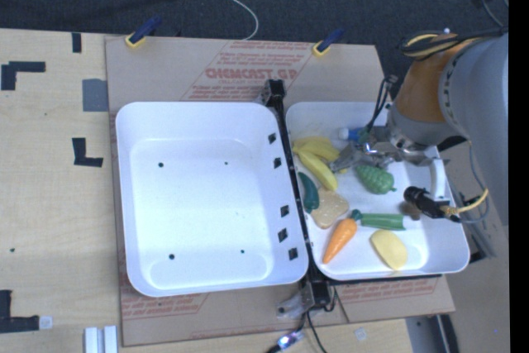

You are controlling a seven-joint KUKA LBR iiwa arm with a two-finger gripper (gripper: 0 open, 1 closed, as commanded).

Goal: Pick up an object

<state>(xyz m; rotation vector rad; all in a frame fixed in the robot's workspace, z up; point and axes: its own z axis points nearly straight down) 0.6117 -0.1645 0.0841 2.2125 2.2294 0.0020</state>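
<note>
The grey arm's two-finger gripper (361, 151) is hovering low in the right white bin (446, 260), just above a bumpy dark green plastic vegetable (375, 178); whether the pincer is released or clenched cannot be told. Beside that vegetable, a yellow plastic banana (318, 161), an orange toy carrot with a green top (340, 237), a pale yellow lemon-shaped piece (389, 249) and a tan flat piece (328, 209) are lying together. Red print on the brown cardboard sheet (240, 74) is showing, too blurred to read.
</note>
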